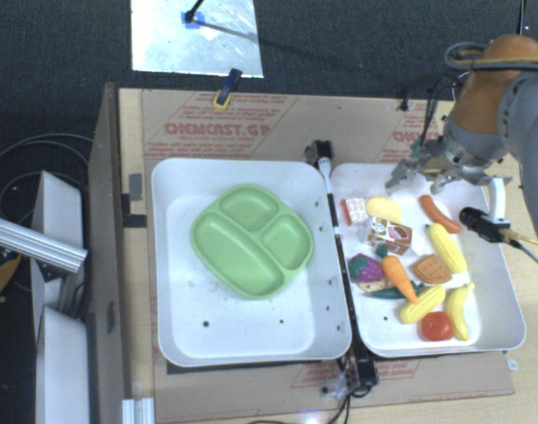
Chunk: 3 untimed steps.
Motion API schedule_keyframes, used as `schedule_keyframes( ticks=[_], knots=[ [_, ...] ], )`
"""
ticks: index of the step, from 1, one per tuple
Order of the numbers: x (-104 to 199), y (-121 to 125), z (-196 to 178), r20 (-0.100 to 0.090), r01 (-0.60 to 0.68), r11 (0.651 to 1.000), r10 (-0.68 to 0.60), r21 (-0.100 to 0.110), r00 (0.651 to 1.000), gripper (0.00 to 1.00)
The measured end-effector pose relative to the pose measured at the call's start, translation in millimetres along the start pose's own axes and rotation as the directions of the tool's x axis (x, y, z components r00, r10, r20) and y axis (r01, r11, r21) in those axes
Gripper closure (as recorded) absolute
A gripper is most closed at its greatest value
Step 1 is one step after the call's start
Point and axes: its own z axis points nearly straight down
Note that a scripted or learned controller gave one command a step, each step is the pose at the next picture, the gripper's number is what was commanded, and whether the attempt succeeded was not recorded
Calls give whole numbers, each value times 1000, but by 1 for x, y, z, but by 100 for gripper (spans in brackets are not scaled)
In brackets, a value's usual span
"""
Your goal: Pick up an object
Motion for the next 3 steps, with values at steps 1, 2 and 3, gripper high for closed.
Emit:
schedule_keyframes(
  ticks=[1,2,3],
  knots=[
    [61,7,28,-4,3,1000,-3,11,1000,0],
    [6,-36,46,-7,-9,1000,9,-4,1000,0],
    [-38,-18,46,-6,-5,1000,5,1,1000,0]
  ],
)
